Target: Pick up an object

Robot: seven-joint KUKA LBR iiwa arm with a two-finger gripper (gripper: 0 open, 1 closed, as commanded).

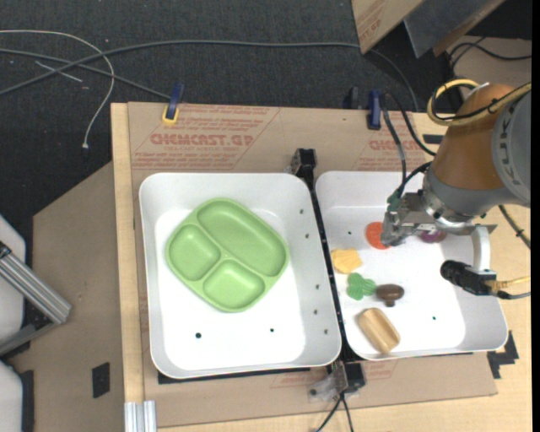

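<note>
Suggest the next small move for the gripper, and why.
Probably lower straight down a little. The gripper hangs right over the orange piece in the right bin, and nothing shows gripped yet. The yellow piece lies apart, so it should stay undisturbed.

I work in a robotics lab, not in a home. My bench is a flat sheet of brown printed cardboard point(211, 139), fixed at the upper edge with two blue clamps point(174, 101). It stands on dark grey carpet point(59, 126), where thin grey cables point(76, 67) lie loose in the upper left. Two shallow white plastic bins point(160, 278) sit side by side, joined by black clips point(303, 160). More cardboard boxes point(396, 21) lean at the upper right.
</note>
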